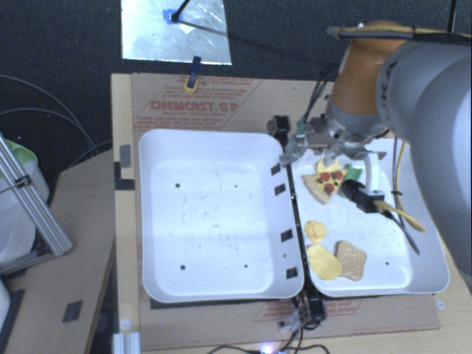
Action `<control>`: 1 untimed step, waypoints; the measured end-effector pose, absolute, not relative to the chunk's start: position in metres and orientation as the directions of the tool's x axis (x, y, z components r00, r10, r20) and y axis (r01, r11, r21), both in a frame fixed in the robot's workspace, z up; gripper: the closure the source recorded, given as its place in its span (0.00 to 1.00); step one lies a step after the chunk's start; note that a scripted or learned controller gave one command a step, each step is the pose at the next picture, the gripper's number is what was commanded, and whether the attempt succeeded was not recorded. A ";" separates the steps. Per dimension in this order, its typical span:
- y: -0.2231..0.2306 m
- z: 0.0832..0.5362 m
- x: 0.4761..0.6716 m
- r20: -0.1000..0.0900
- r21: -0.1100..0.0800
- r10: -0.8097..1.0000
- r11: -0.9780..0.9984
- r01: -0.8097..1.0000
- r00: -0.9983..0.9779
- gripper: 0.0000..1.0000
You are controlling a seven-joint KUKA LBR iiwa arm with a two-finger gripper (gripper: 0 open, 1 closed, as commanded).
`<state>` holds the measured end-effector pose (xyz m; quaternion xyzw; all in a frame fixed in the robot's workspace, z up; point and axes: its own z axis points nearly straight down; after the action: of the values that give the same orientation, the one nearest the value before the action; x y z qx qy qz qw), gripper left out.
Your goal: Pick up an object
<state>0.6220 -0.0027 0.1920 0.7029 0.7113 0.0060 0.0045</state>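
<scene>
Bins, 2 of them, white and shallow, sit edge to edge on a brown board (236, 94). 4 black clips (280, 190) run along the seam where their rims meet. The left bin (147, 220) shows a bare white floor dotted with a few small dark holes, inside raised, rounded rims.

The right bin (391, 257) is the crowded one. The grey arm (435, 116), with its orange band, comes in over its far right corner, and the gripper (330, 155) hangs low at the far end, close to the seam. Whether the claw is open or shut cannot be told from this angle, and nothing can be seen in its hold.

Just beneath it lies a toy pizza slice (323, 185), with a small green piece (355, 174) beside it. Toward the near rim lie a small yellow disc (316, 231), a larger yellow piece (323, 262) and a tan toast-shaped piece (352, 260), the last 2 touching. Between these and the right wall the floor is bare.

Red print on the board beyond the bins reads "CHEMCAST GP". Red print at the near edge is too small to read.
</scene>
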 end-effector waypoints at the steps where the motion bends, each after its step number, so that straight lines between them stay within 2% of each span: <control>1: 0.063 0.184 0.565 0.003 -0.003 1.000 0.010 1.000 -0.010 0.00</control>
<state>0.5647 0.0631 0.1839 0.7036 0.7106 0.0002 -0.0020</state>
